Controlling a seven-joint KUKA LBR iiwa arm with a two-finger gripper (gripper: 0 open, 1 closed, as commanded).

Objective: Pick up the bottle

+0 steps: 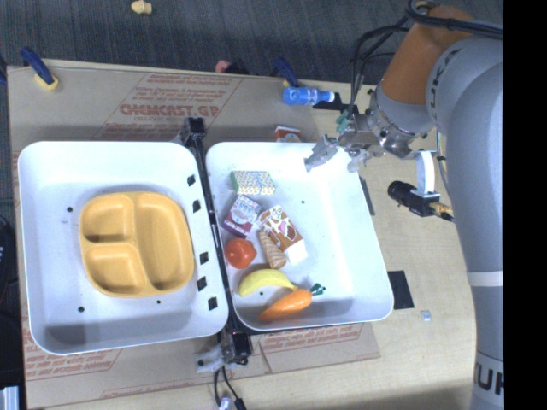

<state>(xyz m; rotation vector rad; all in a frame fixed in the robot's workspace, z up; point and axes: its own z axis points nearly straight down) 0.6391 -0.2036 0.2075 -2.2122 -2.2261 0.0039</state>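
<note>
A small blue bottle [304, 96] with a pale cap lies on its side on the cardboard, just behind the right bin [359, 229]. My gripper [336, 158] hangs over the bin's far right corner, a little in front of and to the right of the bottle. Its two fingers stand apart, open, with nothing between them. The bottle is not touched by the gripper.
The right bin holds a patterned box [253, 182], a purple packet [242, 214], a tomato [240, 252], a pastry toy [282, 236], a banana [263, 280] and a carrot [288, 302]. The left bin [51, 314] holds a yellow divided plate [135, 243]. Blue clamps [287, 72] grip the cardboard's back edge.
</note>
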